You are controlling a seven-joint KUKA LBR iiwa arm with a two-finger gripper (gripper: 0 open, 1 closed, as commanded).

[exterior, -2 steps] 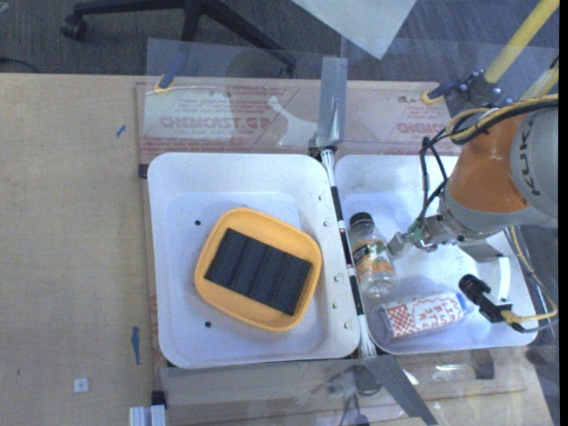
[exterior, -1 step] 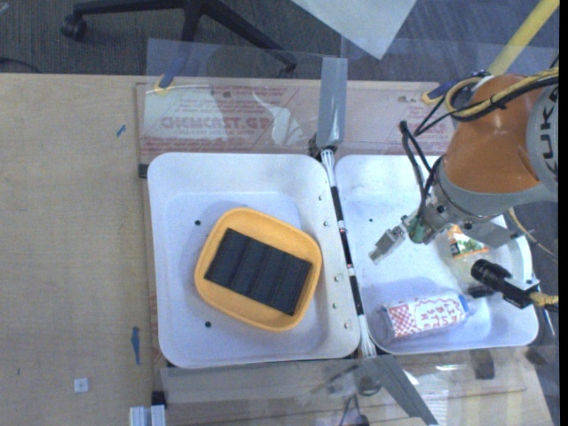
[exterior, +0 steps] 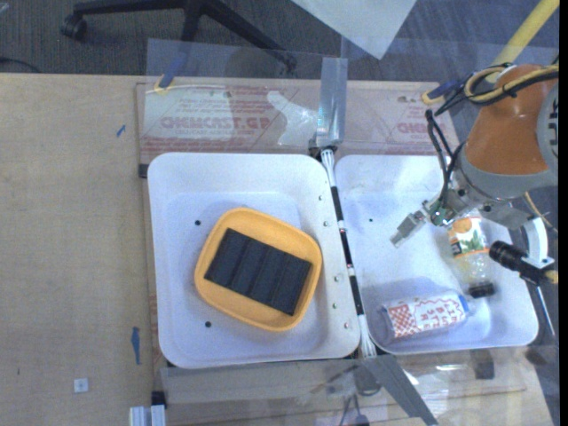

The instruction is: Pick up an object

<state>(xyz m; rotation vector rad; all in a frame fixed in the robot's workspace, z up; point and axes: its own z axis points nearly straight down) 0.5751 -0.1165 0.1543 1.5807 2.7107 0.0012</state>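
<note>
Bench (exterior: 62, 238): tan board, bears both bins; a few blue marks on its bare part, well left of the left bin.
Left bin (exterior: 173, 193): shallow, white, rounded corners. Landmark for all below.
Right bin (exterior: 373, 185): same make, touching the left bin's right wall along a dark seam.
Arm (exterior: 506, 136): grey with orange band, comes in over the right bin's far right corner, well right of the left bin. Yellow and black cables loop over its top.
Tray (exterior: 213, 251): yellow-orange, squarish, rounded, lies flat in the middle of the left bin, turned a little against the bin's walls.
Pad (exterior: 262, 271): dark ribbed insert, fills the tray's inside.
Pouch (exterior: 423, 315): clear packet with red-and-white print, lies on its side in the near part of the right bin, just right of the left bin's wall. Small dark cap at its right end.
Bottle (exterior: 468, 242): small, clear, orange and green label, in the right bin, right of the pouch's far end, below the arm's wrist.
Claw (exterior: 428, 217): hangs over the middle of the right bin, between the left bin's wall and the bottle. One grey finger (exterior: 407, 227) juts left and down, clear of the bottle and pouch. Cannot tell how far apart the fingers stand; nothing seen between them.
</note>
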